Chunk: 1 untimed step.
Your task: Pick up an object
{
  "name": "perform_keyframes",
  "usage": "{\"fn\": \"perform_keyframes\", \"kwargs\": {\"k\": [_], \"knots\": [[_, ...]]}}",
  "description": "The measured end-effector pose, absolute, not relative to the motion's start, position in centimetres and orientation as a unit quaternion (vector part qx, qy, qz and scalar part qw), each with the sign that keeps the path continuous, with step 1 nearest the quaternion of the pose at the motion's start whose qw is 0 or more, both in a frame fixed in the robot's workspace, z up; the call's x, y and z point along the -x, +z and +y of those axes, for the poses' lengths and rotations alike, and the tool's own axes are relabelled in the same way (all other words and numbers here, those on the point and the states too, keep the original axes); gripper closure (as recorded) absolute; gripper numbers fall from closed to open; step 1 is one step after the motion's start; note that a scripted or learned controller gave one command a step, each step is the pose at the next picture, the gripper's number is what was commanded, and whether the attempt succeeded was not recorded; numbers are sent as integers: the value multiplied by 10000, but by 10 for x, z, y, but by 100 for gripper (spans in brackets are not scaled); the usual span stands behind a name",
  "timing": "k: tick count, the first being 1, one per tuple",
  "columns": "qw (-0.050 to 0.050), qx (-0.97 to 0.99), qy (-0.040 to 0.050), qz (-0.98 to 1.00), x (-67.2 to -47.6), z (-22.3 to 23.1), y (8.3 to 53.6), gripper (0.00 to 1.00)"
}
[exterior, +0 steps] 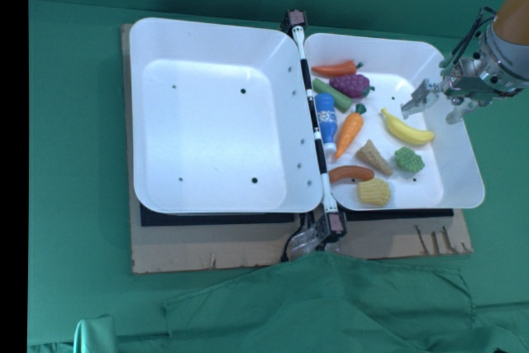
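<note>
- The hand (pixel 436 106) hangs over the right side of the right bin (pixel 463 178), at the end of the grey arm (pixel 504 54) that comes in from the right. Its two fingers stand apart with nothing between them, so nothing has been picked up yet. By my reading the task is at its start: the approach is under way, and the descent, the closing and the lift are all left to do.
- The table (pixel 74 136) is covered in green cloth and carries a brown board with both bins on it.
- The left bin (pixel 140 45) is the larger-looking of the two.
- The right bin holds all the toy food, lying loose on its floor.
- The banana (pixel 407 129) lies just below and beside the hand's fingertips, and is the nearest candidate, as I judge it.
- The blue bottle (pixel 326 118) lies along the divider between the bins.
- The carrot (pixel 350 134) lies slanted just beside the bottle.
- The red pepper (pixel 335 69) and purple grapes (pixel 351 84) sit at the far end.
- The sausage (pixel 350 174) and corn cob (pixel 374 193) lie at the near end.
- The broccoli (pixel 408 159) sits near the banana, just below it in the view.
</note>
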<state>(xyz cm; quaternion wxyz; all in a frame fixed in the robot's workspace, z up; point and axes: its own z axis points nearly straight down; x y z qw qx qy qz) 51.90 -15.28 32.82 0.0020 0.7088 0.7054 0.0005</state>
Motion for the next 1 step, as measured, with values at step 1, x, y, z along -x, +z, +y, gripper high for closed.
{"fn": "perform_keyframes", "kwargs": {"k": [1], "knots": [[20, -7088, 5, 7054, -519, -153, 328, 0]]}}
